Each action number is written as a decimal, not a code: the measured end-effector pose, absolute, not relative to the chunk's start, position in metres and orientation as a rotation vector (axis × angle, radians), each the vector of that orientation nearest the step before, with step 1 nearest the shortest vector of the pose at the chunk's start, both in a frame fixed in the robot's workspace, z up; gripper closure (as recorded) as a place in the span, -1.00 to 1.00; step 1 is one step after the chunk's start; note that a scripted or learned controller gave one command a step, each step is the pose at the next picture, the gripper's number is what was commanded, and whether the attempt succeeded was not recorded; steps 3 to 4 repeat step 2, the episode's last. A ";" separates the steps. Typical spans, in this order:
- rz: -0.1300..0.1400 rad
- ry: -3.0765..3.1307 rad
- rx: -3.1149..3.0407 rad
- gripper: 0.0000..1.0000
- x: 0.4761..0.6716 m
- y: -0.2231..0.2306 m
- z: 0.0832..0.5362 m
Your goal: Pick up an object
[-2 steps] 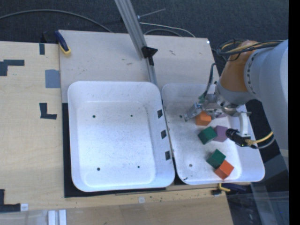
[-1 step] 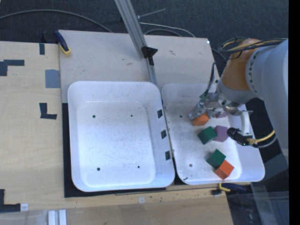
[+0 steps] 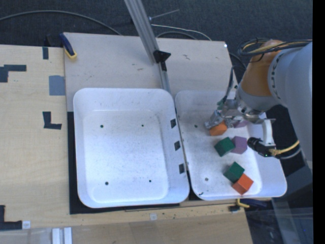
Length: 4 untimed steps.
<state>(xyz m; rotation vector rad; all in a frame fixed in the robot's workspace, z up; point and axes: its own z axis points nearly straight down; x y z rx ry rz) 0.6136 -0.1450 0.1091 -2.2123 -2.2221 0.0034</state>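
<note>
- Reaching in from the right, the grey arm [image 3: 284, 80] with its orange band sits low over the right bin [image 3: 195, 111].
- Gripper [image 3: 217, 123] is down at the upper middle of the right bin, right at an orange block [image 3: 219, 130].
- Orange block lies just under the gripper tip, touching or nearly touching it; whether it sits between the fingers cannot be told, nor how wide the gripper stands.
- Green block [image 3: 224, 147] rests on the bin floor just below the orange block, with a purple block [image 3: 239, 144] touching its right side.
- Second green block [image 3: 234, 171] lies nearer the front of the right bin, well apart from the gripper; a second orange block [image 3: 242, 183] touches its lower right corner.
- Left bin [image 3: 81, 136] sits beside the right bin, rims touching along the middle; its floor shows dark specks.
- Both bins rest on the wooden table [image 3: 30, 151], which carries dark tape marks on its left part.
- A metal rail [image 3: 144, 27] slants down from the top of the view to the gap between the bins.
- A black cable with a yellow section [image 3: 284, 149] hangs off the arm at the right rim of the right bin.
</note>
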 end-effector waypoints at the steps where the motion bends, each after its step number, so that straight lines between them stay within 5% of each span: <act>1: -0.008 -2.232 -2.210 1.00 0.607 -0.022 0.195; 2: -0.003 -2.230 -2.210 1.00 0.649 0.042 0.195; 4: -0.003 -2.230 -2.210 1.00 0.649 0.042 0.195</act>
